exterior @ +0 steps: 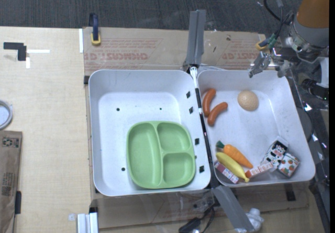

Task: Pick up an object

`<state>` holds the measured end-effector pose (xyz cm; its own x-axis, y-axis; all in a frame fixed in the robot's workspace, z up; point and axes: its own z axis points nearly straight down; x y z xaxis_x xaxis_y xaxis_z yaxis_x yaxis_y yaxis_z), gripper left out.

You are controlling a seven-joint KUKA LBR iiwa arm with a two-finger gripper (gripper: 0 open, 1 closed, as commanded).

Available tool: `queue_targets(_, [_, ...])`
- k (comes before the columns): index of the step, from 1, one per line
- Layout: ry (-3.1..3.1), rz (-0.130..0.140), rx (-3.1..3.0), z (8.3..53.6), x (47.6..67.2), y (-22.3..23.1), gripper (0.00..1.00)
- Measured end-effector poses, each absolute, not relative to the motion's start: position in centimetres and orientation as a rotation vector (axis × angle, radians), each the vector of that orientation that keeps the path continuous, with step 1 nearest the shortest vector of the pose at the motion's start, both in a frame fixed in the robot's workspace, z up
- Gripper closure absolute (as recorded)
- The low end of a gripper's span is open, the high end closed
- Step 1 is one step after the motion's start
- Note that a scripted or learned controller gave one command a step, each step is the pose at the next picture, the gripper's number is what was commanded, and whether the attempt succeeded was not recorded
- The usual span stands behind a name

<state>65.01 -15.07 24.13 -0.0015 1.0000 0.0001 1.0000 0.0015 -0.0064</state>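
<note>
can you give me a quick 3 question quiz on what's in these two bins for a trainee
1. True or false: the green tray lies in the left bin.
2. Which lies nearest the right bin's far edge? A carrot B egg C banana
3. How many sausages lie beside the divider?

Key: 1 true; 2 B; 3 two.

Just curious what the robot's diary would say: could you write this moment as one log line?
arm: above right bin's far corner | gripper: holds nothing visible | right bin: sausages, egg, carrot | left bin: green tray
</note>
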Motion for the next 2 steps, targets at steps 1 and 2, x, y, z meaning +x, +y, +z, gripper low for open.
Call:
queue_targets(1, [-2.291,0.005,-2.142,13.7,55.4,-16.0,0.0])
queue_targets(2, [-2.4,0.004,-2.02,8.8,47.7,-11.2,0.0])
